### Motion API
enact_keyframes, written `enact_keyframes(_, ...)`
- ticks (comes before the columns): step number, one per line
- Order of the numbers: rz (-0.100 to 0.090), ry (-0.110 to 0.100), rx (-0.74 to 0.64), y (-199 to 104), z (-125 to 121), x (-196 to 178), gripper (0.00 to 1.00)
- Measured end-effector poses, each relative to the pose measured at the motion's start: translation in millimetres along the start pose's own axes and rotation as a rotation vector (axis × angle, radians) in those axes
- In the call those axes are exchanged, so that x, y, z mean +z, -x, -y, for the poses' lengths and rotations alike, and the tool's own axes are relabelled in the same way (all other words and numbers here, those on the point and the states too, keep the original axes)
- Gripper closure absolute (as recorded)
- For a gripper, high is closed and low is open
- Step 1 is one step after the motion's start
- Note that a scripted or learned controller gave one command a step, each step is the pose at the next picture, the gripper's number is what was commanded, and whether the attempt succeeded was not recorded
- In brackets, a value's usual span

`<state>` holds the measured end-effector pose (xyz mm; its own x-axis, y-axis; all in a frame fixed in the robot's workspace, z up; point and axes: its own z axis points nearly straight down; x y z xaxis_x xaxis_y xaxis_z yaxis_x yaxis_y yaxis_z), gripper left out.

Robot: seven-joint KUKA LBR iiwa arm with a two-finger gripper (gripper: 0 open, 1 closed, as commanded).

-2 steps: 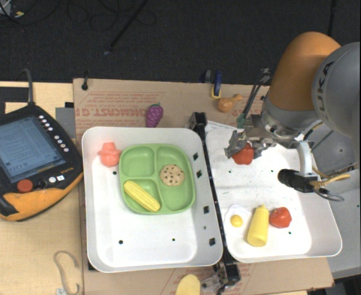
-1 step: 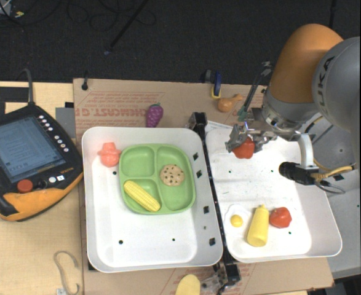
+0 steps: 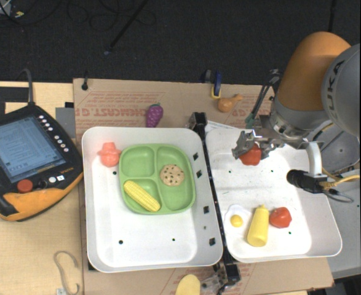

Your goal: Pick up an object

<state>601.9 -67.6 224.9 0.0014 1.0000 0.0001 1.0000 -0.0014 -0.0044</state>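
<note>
Over the right bin (image 3: 328,238), near its far left part, the jaws (image 3: 249,150) of the arm hang low with a small red object (image 3: 252,158) right at their tips; the grey fingers look closed about its top, though from this slant I cannot tell for sure whether they pinch it or merely press beside it, nor whether it is lifted off the bin floor. Nearer the front of the same bin lie a fried egg toy (image 3: 235,219), a yellow bottle (image 3: 259,225) just beside it, and a red tomato-like piece (image 3: 281,217) touching the bottle's right side. The left bin (image 3: 143,247) bears a green divided plate (image 3: 158,165) with a corn cob (image 3: 141,196) and a cookie (image 3: 171,175) in separate compartments, and a pink toy (image 3: 108,155) beside the plate's left edge. As I judge it, the step in hand is securing and raising the red object. To do that well, the fingers should sit square on its widest part, not on a sloping shoulder where it could squirt out, and the lift should go straight up, slowly, well apart from the divider between the bins. If the piece tilts or slips, a fresh, lower approach would be wiser than dragging it.
</note>
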Motion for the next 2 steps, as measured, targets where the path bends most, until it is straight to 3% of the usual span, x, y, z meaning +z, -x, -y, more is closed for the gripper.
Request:
enact_keyframes(1,-0.001,0.002,-0.002,-18,-4,-5,1.00)
enact_keyframes(2,0.001,0.001,0.001,-3,-8,7,1.00)
